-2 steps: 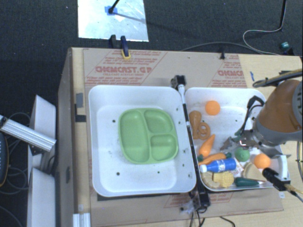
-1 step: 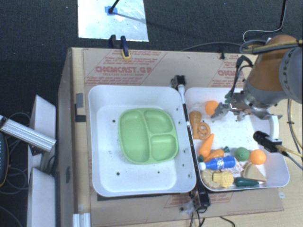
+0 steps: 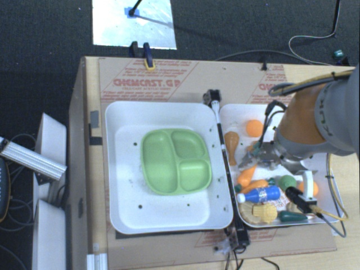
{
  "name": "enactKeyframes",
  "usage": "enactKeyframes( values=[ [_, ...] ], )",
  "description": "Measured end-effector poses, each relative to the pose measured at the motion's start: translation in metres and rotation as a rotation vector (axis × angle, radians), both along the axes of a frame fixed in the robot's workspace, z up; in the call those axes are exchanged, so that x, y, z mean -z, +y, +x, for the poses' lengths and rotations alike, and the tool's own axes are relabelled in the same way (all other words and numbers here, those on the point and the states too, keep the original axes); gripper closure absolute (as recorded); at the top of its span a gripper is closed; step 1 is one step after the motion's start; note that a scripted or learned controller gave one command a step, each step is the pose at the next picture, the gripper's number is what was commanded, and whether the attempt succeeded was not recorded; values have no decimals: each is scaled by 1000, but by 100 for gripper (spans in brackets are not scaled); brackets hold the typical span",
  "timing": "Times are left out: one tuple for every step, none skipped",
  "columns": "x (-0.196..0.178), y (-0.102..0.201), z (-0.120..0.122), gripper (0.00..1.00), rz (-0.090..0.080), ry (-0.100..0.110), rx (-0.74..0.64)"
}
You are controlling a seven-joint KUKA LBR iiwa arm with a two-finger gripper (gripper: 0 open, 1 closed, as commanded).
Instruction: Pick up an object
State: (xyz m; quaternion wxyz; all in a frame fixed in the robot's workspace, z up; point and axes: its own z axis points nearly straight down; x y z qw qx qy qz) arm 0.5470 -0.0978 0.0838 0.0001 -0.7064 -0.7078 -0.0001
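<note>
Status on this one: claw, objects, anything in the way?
Claw low in right bin, grip unclear. Orange ball, blue bottle, wooden piece loose around it. Green tray alone in left bin.

Divided tray in left bin; toy clutter in right bin.

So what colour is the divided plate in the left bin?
Light green divided plate, camera view.

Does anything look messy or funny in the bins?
Nothing looks broken or spilled. The green plate sits slightly turned in the left bin, and the toys, like the blue bottle and orange ball, lie jumbled in the right bin.
</note>
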Motion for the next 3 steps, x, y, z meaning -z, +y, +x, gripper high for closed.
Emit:
enactKeyframes(
  values=[
    [-1,3,79,0,-3,-3,-1],
    [-12,3,80,100,-2,-5,-4],
    [-102,59,40,100,0,-4,-3]
  ],
)
